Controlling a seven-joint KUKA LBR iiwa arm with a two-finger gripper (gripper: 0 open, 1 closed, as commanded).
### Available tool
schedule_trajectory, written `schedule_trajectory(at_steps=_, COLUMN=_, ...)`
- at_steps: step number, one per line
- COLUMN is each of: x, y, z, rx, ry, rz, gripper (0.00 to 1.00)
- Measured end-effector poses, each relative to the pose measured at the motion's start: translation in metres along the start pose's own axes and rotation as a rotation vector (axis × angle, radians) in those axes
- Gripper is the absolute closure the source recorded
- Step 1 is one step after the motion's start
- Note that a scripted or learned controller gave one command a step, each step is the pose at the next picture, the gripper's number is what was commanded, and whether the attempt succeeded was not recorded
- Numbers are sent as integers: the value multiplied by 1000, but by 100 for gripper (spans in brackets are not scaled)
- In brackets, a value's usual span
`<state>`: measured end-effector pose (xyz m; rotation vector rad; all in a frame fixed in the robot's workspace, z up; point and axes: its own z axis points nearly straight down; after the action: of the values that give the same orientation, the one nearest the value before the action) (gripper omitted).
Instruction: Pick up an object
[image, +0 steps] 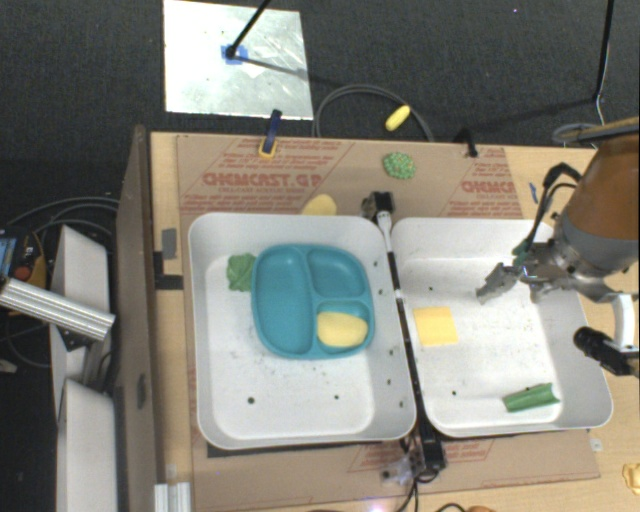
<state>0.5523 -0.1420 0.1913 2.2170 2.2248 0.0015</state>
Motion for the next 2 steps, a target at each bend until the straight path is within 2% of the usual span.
schedule_trajectory(at_steps=1, x=49, y=-18, z=44, rx=4, ry=3, rz=-5, gripper=0)
schedule_trajectory(at_steps=2, x=60, y=6, z=110, rx=2, ry=1, rz=-3, gripper=0)
